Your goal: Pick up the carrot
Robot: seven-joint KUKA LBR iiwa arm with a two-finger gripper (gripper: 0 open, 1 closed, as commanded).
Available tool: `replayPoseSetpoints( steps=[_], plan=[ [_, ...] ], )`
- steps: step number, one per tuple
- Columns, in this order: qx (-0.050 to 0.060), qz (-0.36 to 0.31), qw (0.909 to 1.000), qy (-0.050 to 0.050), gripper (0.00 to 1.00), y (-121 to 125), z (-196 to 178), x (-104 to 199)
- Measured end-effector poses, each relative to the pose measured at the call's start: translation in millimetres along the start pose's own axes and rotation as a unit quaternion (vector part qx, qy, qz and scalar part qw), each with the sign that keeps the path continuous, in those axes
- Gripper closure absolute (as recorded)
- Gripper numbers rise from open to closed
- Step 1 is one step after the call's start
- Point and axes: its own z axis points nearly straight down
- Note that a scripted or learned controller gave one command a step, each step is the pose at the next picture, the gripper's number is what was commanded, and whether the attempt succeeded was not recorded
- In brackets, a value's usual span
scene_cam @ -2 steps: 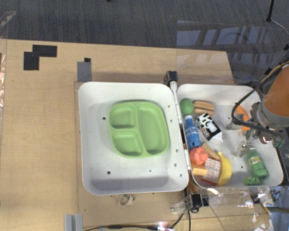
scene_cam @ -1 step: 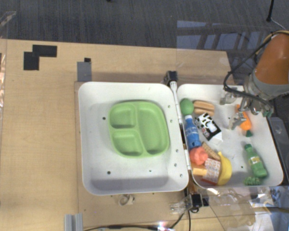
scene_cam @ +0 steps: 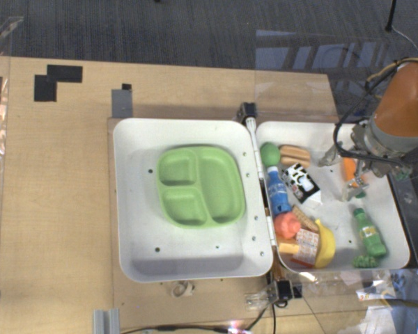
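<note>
The carrot [scene_cam: 348,167] is a small orange piece near the back right of the right bin [scene_cam: 397,211], partly covered by the arm's wrist. My gripper [scene_cam: 356,184] hangs right over it, just in front of the carrot's visible end. The grey wrist and orange band [scene_cam: 404,103] hide most of the gripper from above. I cannot see whether the carrot is held.
The right bin also holds a green ball [scene_cam: 269,153], a hot dog [scene_cam: 295,152], a blue bottle [scene_cam: 276,192], a black-and-white carton [scene_cam: 302,181], a banana [scene_cam: 325,243] and a green bottle [scene_cam: 367,232]. A green divided plate [scene_cam: 198,186] lies in the left bin [scene_cam: 136,207].
</note>
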Motion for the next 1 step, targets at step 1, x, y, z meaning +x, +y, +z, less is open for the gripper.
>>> replayPoseSetpoints(
  steps=[1],
  plan=[
    [0.003,-0.001,1.0,-0.007,1.0,-0.9,-15.0,-4.9]
  ],
)
